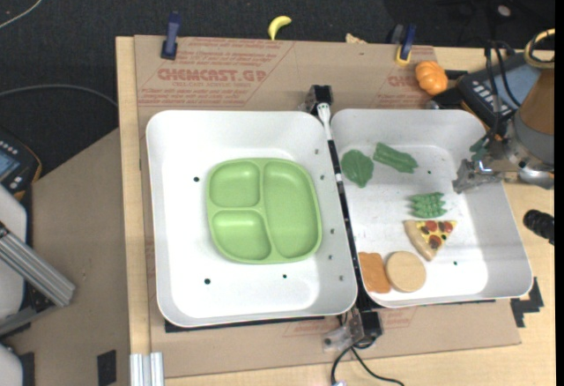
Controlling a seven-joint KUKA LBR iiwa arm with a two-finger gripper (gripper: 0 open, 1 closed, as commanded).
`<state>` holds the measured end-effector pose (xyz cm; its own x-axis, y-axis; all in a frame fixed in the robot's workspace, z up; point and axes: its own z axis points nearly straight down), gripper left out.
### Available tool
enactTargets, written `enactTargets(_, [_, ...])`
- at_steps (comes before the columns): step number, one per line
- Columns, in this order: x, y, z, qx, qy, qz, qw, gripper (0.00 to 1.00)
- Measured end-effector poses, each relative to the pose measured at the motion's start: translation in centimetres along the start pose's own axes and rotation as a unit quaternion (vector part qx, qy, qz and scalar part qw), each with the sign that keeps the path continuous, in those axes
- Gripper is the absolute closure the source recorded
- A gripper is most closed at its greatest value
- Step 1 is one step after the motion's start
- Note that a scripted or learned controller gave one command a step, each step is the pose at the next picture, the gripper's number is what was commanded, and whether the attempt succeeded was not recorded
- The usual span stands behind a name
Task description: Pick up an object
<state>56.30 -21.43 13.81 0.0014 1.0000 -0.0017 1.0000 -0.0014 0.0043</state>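
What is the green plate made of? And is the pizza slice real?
The green plate looks like smooth plastic: one even colour, soft shine, moulded compartments. The pizza slice seems a toy, probably plastic or rubber, with flat, bright painted toppings; I can't tell which.

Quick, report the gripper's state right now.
Two-finger gripper: at the right edge of the right white bin, nothing visible between its fingers; open or closed cannot be told.

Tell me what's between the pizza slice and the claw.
In the camera view, a small green leafy toy lies between the pizza slice and the claw.
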Motion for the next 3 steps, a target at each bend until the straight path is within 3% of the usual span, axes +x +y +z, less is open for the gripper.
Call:
enactTargets(1, [-1.2, -7.5, -2.3, 0.004, 0.001, 0.002, 1.0000, 1.00])
enactTargets(2, [-0.9, -8.5, 0.7, 0.004, 0.002, 0.000, 1.0000, 1.00])
enactTargets(3, [3.9, -8.4, 4.0, 0.004, 0.003, -0.003, 1.0000, 1.00])
